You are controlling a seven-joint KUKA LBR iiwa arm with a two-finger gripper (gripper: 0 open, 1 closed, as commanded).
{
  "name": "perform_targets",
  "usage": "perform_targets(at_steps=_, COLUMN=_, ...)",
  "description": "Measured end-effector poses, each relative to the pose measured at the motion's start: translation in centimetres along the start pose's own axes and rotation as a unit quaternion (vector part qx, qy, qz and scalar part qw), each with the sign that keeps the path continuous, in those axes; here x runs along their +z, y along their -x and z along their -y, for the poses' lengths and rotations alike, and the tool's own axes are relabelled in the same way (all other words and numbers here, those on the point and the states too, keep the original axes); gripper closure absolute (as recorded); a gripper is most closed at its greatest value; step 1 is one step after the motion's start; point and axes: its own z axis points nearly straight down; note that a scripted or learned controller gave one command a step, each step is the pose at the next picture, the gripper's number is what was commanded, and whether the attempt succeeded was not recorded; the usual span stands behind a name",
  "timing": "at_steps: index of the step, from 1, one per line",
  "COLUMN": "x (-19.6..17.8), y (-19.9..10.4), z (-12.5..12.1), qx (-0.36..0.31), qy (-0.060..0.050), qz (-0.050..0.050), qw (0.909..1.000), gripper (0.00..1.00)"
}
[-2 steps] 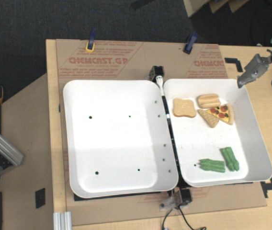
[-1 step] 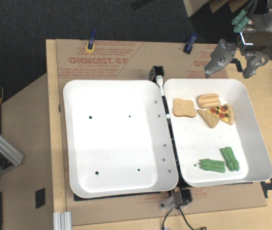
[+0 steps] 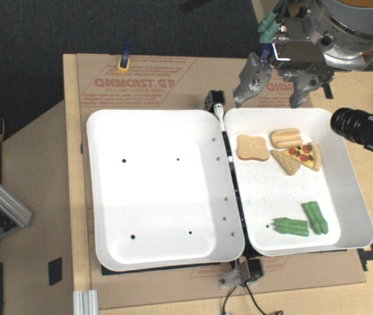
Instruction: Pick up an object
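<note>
Red print "CHEMCAST GP" on cardboard sheet [image 3: 147, 83] under two white bins. Left bin [image 3: 108, 241] bare white. Right bin [image 3: 344, 195] holds five toy foods: bread slice [image 3: 253, 148], hot dog bun [image 3: 285, 138], pizza slice [image 3: 297, 157] near far edge; two green pieces [image 3: 302, 222] near front edge. Gripper [image 3: 273, 92] above right bin's far edge, fingers spread wide, gripping nothing.
</note>
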Motion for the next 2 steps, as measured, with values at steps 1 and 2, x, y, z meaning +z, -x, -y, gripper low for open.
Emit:
perform_targets(at_steps=1, x=0.0, y=-6.0, z=0.1, qx=0.001, qy=0.000, qz=0.000, qw=1.0000, gripper=0.00)
perform_targets(at_steps=2, x=0.0, y=-8.7, z=0.1, qx=0.003, qy=0.000, qz=0.000, qw=1.0000, gripper=0.00)
